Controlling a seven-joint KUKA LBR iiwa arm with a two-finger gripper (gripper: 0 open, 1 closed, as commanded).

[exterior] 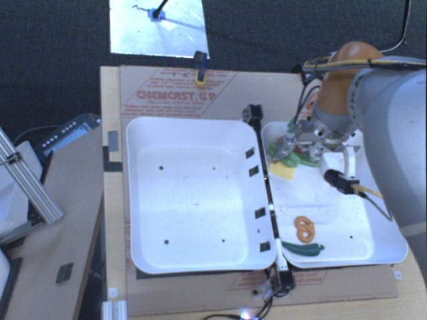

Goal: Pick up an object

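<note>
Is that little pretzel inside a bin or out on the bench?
Inside. The pretzel lies flat on the floor of the right bin, near the green pepper.

A robotics lab or test workshop: a plywood bench (200, 89) printed with lettering carries two shallow white bins (193, 199), a large grey arm (390, 132) enters at three o'clock, cables trail along the divider, and an aluminium rail (27, 185) leans at nine o'clock over dark carpet.

Even, bright overhead light; the two shallow white plastic bins (193, 199) glare slightly, shadows stay soft, and the picture is mildly grainy and soft-focused.
</note>
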